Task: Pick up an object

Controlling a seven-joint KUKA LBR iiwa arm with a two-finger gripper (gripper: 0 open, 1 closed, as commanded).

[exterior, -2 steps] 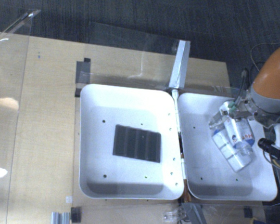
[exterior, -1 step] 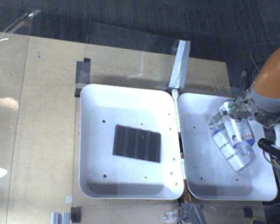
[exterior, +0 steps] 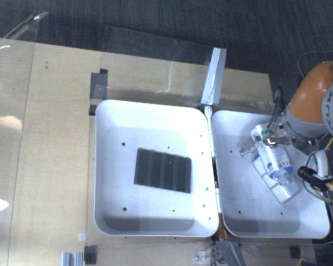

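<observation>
You have two white bins side by side on the wooden bench [exterior: 43, 166]. The left bin [exterior: 104, 153] carries a dark ribbed rectangular pad [exterior: 163, 170] lying flat near its middle. The right bin [exterior: 230, 203] is where the arm [exterior: 324, 102], grey with its orange band, comes in from the right side and reaches down over the far right part of that bin.

Look just below the wrist: a pale, clear-looking object with red and blue markings [exterior: 275, 170] lies tilted on the floor of the right bin, its long axis running from far left to near right. The gripper [exterior: 264, 140] sits at the object's far end, right against it as seen from above. You cannot tell from this view whether the jaws are released or clenched, or whether the object sits between them.

A grey upright strip [exterior: 214, 76] stands at the far edge where the bins meet.
</observation>
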